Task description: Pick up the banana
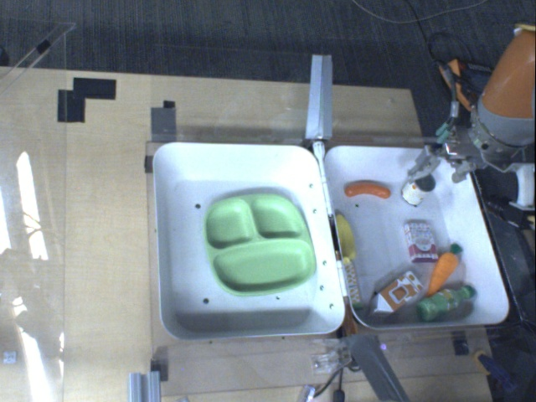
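Banana: yellow, small, against right bin left wall; pincer state unclear.

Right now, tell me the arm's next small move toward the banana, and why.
Probably shift the gripper across the right white bin toward its left wall: the yellow banana lies there, while the gripper hangs over the bin's far right corner beside the orange sausage.

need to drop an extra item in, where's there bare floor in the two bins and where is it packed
Bare: the left bin floor around the green tray, widest along its left wall; and the right bin middle, between the sausage and the box. Crowded: the right bin's near right corner, with carrot, green bottle and packet. The banana hugs the divider.
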Controlling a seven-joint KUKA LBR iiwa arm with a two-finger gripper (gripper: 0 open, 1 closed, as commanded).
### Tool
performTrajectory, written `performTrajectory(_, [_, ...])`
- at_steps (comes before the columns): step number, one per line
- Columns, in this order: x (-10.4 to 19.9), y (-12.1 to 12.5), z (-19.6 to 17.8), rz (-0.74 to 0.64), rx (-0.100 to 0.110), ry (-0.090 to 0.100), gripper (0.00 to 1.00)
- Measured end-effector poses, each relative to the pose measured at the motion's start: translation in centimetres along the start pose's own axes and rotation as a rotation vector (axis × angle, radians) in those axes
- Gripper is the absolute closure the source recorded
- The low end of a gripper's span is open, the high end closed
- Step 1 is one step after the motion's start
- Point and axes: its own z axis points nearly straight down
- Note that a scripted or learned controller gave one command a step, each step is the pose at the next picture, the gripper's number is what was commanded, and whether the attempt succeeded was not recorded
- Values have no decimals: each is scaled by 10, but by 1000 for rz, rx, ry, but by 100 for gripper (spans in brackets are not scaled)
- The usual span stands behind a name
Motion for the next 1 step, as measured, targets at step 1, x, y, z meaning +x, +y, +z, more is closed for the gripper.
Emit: performTrajectory(1, [59, -11, 70, -203, 0, 1, 0])
